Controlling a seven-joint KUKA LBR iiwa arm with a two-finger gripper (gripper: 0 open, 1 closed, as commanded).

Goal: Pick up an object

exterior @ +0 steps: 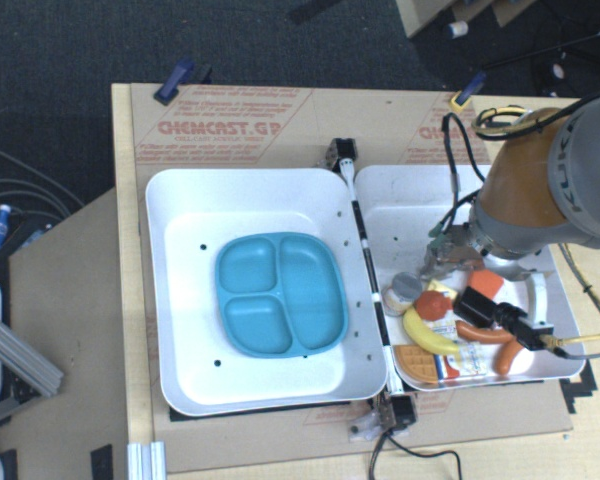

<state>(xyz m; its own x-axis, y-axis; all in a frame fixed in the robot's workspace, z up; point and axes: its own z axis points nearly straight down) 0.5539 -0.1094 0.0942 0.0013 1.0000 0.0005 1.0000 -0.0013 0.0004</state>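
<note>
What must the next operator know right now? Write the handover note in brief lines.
Gripper: low in the right white bin, over the toy food; finger state not visible.
Things: yellow plastic banana, red tomato-like piece, orange block, sausage clustered at that bin's near end. Blue three-compartment plastic plate in the left white bin.
Done: nothing seen lifted.
Left: grasp and lift one object.

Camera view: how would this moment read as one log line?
arm: over right bin | end effector: above toy food, near banana | left bin: blue plate | pick: not yet done
</note>
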